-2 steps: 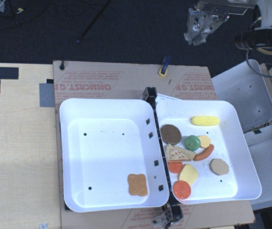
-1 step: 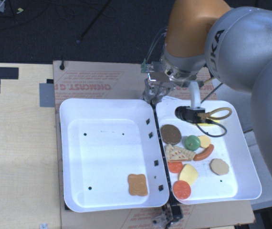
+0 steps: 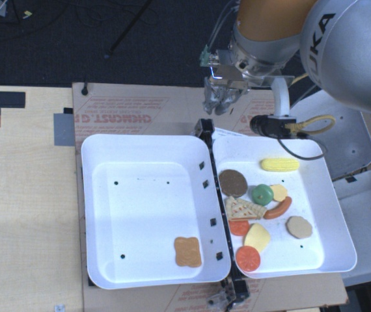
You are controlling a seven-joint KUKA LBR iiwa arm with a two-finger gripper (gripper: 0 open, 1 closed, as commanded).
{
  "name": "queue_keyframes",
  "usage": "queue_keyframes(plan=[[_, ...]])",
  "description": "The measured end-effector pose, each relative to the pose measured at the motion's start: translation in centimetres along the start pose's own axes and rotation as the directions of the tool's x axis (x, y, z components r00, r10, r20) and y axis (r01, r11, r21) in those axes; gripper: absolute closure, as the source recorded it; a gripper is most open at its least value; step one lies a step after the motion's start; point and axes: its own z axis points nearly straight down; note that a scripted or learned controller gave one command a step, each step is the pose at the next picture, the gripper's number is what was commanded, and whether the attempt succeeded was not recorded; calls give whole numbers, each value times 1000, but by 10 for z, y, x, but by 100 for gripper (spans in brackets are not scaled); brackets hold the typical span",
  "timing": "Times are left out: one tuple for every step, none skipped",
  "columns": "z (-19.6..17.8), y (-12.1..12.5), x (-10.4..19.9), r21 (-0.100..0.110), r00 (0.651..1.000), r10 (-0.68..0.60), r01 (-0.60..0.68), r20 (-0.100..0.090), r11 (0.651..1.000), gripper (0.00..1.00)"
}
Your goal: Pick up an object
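My gripper hangs above the far edge of the bins, near the divider, with nothing visible between its fingers. In the right bin lie a yellow corn cob, a brown round patty, a green round piece, a small yellow piece, a red sausage, a waffle-like wedge, a tan cookie, a yellow wedge and a red-orange disc. The left bin holds a tan toast-like piece.
The bins sit on a cardboard sheet on a pale wooden bench. Black clips join the two bins along the divider. The arm's large grey body looms over the far right corner.
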Motion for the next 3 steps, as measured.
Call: queue_keyframes(plan=[[-147,0,54,-10,1000,-5,5,-4,1000,100],[-172,0,114,4,1000,-3,3,-1,1000,100],[-163,0,8,10,1000,5,-5,2,1000,100]])
